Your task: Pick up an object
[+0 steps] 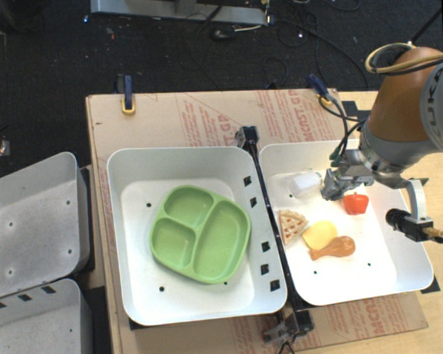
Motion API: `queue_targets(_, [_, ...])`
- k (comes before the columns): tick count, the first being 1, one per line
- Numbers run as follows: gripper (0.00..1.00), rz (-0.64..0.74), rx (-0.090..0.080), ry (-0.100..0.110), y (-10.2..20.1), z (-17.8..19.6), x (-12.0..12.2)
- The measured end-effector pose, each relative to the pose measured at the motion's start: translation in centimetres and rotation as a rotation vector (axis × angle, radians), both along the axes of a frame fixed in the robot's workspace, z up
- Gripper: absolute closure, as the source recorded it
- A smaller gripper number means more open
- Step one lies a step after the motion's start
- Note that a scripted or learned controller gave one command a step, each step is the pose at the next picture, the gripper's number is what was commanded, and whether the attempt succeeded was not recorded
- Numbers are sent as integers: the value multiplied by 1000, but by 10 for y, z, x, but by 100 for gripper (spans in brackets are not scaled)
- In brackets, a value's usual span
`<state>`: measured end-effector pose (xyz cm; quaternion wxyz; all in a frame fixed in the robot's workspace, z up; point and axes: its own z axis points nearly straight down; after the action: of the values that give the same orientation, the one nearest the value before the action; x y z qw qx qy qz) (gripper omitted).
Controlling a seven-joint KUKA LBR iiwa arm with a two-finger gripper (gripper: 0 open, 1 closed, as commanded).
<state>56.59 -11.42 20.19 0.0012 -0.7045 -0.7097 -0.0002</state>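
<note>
The right bin (pixel 404 274) holds several small items: a white piece (pixel 305 181), a red pepper-like toy (pixel 355 202), a waffle wedge (pixel 291 225), a yellow lump (pixel 320 234) and a brown drumstick (pixel 336 248). My gripper (pixel 337 184) hangs over the upper middle of that bin, between the white piece and the red toy, and close to the red toy's upper left. Nothing shows held in it. The arm's orange band (pixel 403 104) hides the bin's far right corner.
A green divided plate (pixel 201 233) lies in the left bin (pixel 127 214). A black divider with clips (pixel 264 207) runs between the bins. Grey lids (pixel 31 219) rest off the bench's left side. Cables trail behind the arm at the right.
</note>
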Motion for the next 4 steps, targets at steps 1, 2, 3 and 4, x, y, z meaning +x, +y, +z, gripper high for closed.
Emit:
queue_targets(1, [100, 0, -1, -2, 54, -5, 16])
queue_targets(2, [100, 0, -1, -2, 97, 0, 22])
queue_targets(3, [100, 1, 0, -4, 147, 17, 35])
queue_targets(4, [100, 1, 0, -4, 195, 28, 39])
